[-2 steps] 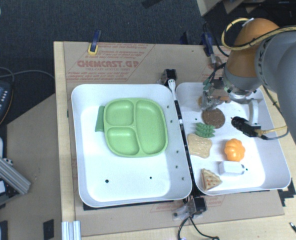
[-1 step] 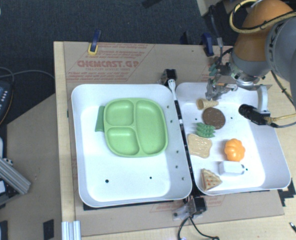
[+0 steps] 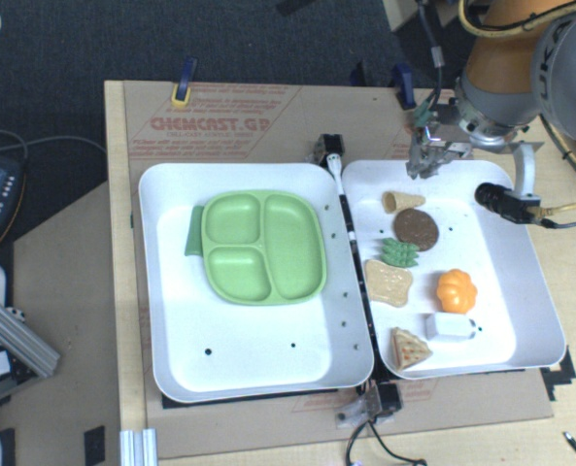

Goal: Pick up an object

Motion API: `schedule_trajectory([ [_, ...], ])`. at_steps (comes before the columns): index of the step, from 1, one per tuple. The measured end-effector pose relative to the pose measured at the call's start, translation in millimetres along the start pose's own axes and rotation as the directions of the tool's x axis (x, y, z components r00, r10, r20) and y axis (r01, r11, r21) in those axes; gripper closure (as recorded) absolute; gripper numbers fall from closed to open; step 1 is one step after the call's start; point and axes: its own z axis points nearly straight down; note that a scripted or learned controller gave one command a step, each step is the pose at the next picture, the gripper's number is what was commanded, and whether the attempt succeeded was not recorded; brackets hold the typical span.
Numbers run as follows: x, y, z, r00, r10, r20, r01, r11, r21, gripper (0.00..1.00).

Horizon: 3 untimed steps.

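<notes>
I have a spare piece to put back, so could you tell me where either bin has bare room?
Left bin: bare floor all round the green tray, widest in front of it. Right bin: bare along its right side, beyond the orange. Its left strip is crowded, from the cone and cookie to the wedge.

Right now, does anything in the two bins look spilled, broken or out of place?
Nothing stands out. The green divided plate lies flat in the left bin. The small food items, such as the orange pumpkin and the brown cookie, lie separately in the right bin.
</notes>
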Motion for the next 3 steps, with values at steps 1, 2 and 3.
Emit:
schedule_trajectory([
  [1,0.2,1.1,-18.8,1.000,0.001,0.000,-0.001,1.000,0.002,1.00],
  [2,49.7,-1.9,-8.9,1.000,-0.002,-0.002,0.002,1.000,0.009,1.00],
  [3,100.2,-8.1,-23.9,1.000,-0.003,-0.002,0.003,1.000,0.006,1.00],
])
